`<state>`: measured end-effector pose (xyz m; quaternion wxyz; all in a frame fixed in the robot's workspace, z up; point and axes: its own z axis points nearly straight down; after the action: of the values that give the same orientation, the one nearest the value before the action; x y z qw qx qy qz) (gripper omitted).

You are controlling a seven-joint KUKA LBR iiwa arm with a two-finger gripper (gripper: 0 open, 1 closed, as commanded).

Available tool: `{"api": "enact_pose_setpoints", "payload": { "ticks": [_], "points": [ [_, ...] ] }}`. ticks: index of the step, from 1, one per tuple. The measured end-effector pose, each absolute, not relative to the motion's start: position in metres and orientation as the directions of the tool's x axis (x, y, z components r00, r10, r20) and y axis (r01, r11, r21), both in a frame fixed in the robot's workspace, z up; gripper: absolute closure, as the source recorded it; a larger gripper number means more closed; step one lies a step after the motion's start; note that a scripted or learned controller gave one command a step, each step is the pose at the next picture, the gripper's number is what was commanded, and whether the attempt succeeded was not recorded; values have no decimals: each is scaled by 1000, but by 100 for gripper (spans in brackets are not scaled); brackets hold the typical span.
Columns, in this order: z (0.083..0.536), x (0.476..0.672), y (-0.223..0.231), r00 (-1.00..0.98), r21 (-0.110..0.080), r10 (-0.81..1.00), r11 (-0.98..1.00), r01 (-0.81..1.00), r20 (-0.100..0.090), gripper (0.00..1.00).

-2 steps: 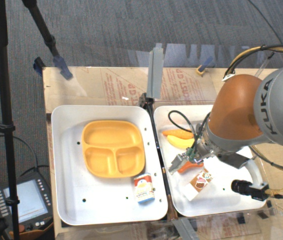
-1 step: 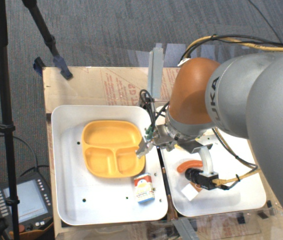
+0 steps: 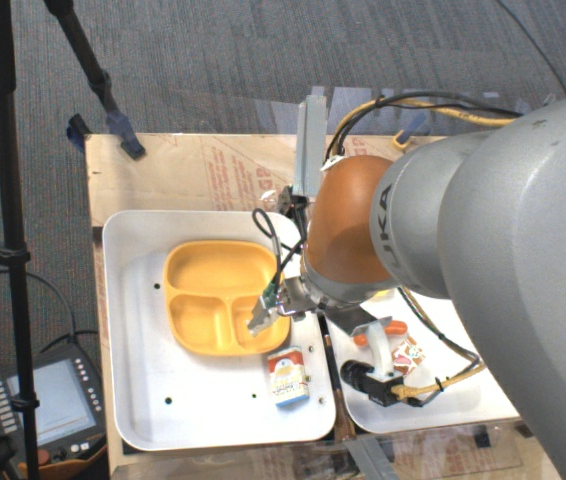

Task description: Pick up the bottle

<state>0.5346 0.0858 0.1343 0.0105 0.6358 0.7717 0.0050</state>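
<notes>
Reaches in from the right, grey arm [image 3: 483, 218] bulking large, orange band above the wrist, gripper [image 3: 263, 313] pointing down-left, low.

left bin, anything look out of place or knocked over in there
Nothing spilled or broken. The yellow divided plate sits flat in the left bin, and a small carton lies near the front right corner, a little askew to the bin's walls. The gripper hovers at the plate's right rim.

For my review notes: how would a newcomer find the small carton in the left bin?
Start at the left white bin, which holds a yellow divided tray. Just past the tray's lower right corner, near the bin's right wall, lies the small carton. It is boxy, white and blue with an orange picture.
</notes>
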Motion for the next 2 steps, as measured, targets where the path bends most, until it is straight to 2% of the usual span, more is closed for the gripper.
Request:
{"api": "enact_pose_setpoints", "payload": {
  "ticks": [1, 2],
  "points": [
    [125, 556, 99, -184, -24, 983, 184, 983, -14, 0],
    [131, 571, 100, -213, -91, 977, 210, 973, -21, 0]
  ]
}}
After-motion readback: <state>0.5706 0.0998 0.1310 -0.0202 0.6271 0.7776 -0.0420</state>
